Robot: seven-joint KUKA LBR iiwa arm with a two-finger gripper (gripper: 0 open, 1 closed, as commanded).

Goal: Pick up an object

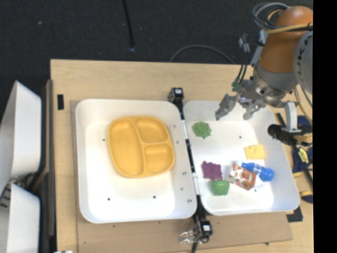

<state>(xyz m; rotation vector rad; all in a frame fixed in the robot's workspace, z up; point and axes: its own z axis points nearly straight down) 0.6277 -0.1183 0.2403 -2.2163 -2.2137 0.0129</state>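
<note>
The right bin (274,196) holds several small things: a green leafy piece (201,129) near its left wall, a yellow wedge (255,152), a purple cluster (211,169), a green cup-like piece (220,187), a red and white packet (242,176) and a blue piece (261,171). My gripper (238,107) hangs over the bin's far part, up and to the right of the green leafy piece. Its fingers (225,107) are spread apart with nothing between them.
The left bin (89,194) bears a yellow divided plate (141,145). Black clips (176,94) sit at the seam between the bins, far and near. Tools and cables (295,136) lie along the bench's right side. A white box (21,128) stands at the left.
</note>
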